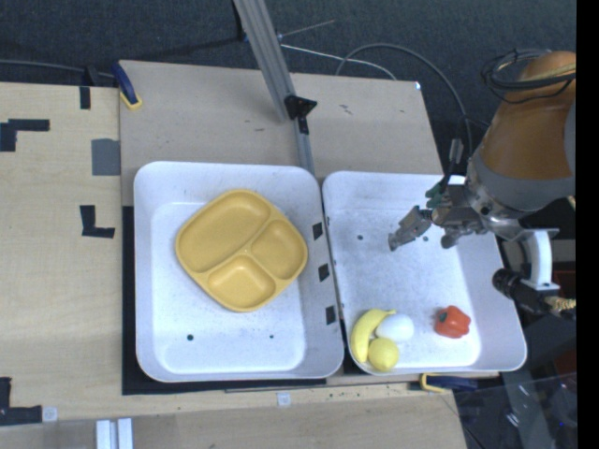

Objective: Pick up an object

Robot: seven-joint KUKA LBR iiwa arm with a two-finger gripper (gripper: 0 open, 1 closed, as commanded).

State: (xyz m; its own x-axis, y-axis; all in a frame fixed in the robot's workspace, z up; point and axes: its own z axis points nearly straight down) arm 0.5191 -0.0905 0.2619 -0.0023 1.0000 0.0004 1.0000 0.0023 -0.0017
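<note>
**Tool spread above the right bin, nothing between its fingers**

The tool (426,233) hangs over the upper part of the right bin (374,195), fingers spread apart and gripping nothing. Along that bin's near edge lie a banana (367,326), a white egg-shaped object (397,327) touching it, and a yellow lemon (383,353) just below both. A red pepper (452,322) sits near them, toward the arm side of the same bin. The left bin (154,251), beside the right bin, holds a yellow divided plate (241,249).
</note>
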